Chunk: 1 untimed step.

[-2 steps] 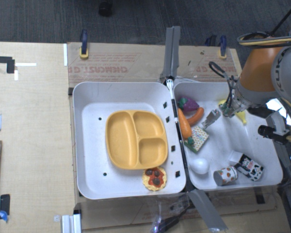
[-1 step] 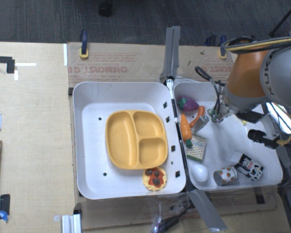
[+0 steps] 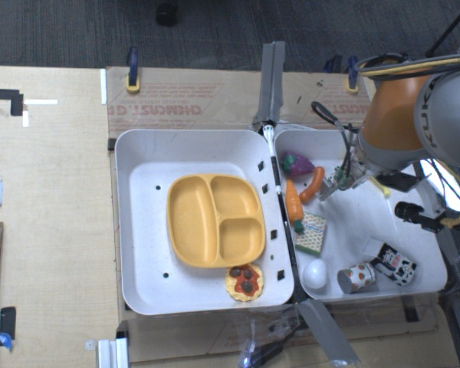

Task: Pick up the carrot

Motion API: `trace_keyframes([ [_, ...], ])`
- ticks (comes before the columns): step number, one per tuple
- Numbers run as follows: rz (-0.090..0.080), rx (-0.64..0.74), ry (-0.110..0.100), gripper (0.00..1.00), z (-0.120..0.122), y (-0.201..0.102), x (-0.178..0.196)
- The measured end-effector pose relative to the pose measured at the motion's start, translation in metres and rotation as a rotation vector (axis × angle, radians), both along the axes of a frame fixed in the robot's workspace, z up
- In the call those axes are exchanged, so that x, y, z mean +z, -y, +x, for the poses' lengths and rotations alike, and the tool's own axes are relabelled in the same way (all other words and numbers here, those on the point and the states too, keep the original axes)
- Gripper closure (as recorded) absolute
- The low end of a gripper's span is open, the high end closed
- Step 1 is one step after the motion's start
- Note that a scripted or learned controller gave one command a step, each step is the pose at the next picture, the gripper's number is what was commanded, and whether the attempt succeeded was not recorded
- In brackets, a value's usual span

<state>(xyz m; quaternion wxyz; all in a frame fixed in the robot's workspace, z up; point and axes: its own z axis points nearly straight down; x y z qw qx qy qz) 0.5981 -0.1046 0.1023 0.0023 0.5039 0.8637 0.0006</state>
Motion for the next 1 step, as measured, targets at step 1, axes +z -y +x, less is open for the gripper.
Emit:
trace_keyframes([
  [1,0.001,-0.02,-0.004,1.0,-0.0459,-0.0946,0.0892],
])
